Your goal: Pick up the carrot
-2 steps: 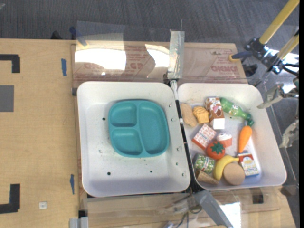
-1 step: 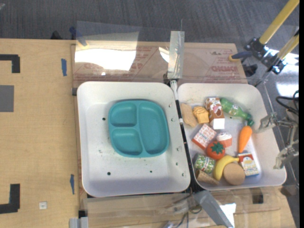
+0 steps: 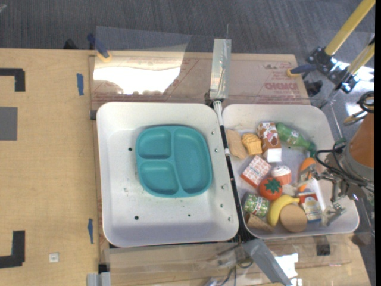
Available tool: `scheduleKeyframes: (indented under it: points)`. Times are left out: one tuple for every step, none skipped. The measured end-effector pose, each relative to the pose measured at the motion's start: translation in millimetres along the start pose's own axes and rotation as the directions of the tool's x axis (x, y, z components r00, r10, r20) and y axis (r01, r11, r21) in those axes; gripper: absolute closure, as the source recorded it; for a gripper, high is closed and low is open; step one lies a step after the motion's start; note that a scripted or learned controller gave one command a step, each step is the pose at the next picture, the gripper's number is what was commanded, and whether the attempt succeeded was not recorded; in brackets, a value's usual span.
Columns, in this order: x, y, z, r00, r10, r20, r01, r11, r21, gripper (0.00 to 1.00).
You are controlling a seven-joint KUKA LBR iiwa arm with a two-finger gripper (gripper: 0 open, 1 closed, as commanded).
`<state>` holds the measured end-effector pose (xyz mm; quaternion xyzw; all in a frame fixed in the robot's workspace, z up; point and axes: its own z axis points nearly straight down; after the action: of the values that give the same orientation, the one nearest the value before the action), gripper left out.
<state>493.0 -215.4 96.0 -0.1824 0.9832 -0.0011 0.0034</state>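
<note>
Bins [image 3: 113, 177] — two of them, shallow and white — sit side by side on the tan surface [image 3: 47, 159]. The left one carries a single teal tray [image 3: 174, 160] with three compartments. The right bin [image 3: 324, 119] holds a heap of toy food: one red tomato [image 3: 271, 187] near the middle, one yellow banana [image 3: 278, 208] just below it, one round brown piece [image 3: 293, 218] touching the banana, one green bottle-like piece [image 3: 293, 136] along the far side, a small waffle-like block [image 3: 252, 143], and one red-and-white carton [image 3: 256, 170] beside the tomato. One carrot [image 3: 307, 164] lies toward the right side of this bin, orange with a bit of green, between the green piece and the arm's metal end. The jaws [image 3: 333, 210] sit low at the bin's right edge, near the brown piece and well clear of the carrot — whether they are open or closed I cannot tell, as the metal parts blur together there.
</note>
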Motion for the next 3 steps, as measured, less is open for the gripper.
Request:
scheduleKeyframes:
  points:
    - [-20.5, 45.1, 8.3, 1.000, -0.016, 0.002, 0.016, 1.000, 0.000, 0.00]
    - [-26.2, 44.2, -6.1, 1.000, -0.018, 0.016, 0.018, 1.000, 0.007, 1.00]
    - [-26.2, 55.1, -108.1, 0.999, 0.032, 0.007, -0.032, 0.999, 0.005, 1.00]
